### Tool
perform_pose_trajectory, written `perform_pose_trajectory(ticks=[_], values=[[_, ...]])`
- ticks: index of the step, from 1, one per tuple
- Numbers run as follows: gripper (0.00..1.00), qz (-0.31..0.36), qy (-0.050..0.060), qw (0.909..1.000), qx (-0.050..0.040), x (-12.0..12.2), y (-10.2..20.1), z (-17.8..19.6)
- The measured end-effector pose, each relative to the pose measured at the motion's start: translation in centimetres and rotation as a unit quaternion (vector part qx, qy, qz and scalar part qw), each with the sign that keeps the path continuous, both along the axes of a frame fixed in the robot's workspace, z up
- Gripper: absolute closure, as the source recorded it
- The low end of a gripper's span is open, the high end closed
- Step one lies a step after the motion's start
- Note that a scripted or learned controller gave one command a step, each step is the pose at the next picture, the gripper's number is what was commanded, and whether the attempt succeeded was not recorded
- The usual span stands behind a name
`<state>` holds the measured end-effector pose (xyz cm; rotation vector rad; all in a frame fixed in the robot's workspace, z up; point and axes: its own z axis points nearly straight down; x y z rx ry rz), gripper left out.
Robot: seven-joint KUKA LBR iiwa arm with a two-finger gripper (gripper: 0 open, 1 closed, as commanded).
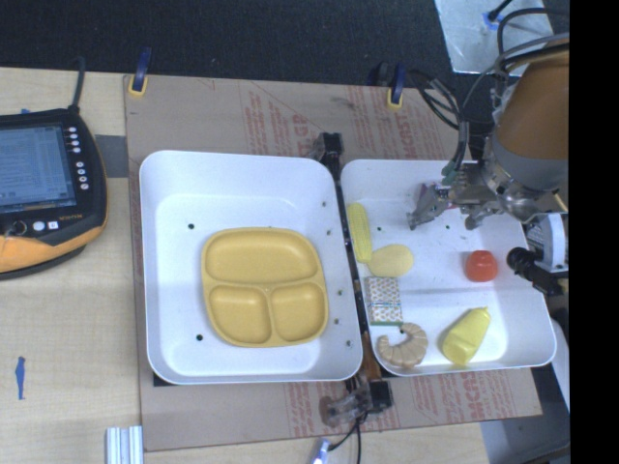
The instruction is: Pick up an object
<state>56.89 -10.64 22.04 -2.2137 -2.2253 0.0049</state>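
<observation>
The right bin holds several small items: a yellow corn cob, a pale yellow oval piece, a red ball-like item, a yellow squeeze-bottle shape, a shrimp and a patterned flat packet. My gripper hangs over the back part of this bin, right of the corn and up-left of the red item. Its fingers stand spread apart, with only white bin floor showing between them.
The left bin carries a yellow divided plate. A tablet-style pendant lies on the bench at far left. Clamps and cables sit along the cardboard's back edge, and a connector lies at the front between the bins.
</observation>
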Motion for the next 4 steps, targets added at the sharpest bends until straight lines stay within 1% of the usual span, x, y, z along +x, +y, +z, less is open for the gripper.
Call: perform_pose_trajectory(ticks=[1, 2, 3, 4], values=[[0.0, -0.002, -0.001, 1.0, 0.0002, 8.6, -7.2, -0.7], [0.0, 0.0, 0.0, 1.0, -0.0004, 7.5, -6.8, -7.5], [0.0, 0.001, -0.001, 1.0, -0.0013, 8.7, -6.2, -9.5], [0.0, 0.0, 0.0, 1.0, -0.001, 4.3, -9.5, -9.8]])
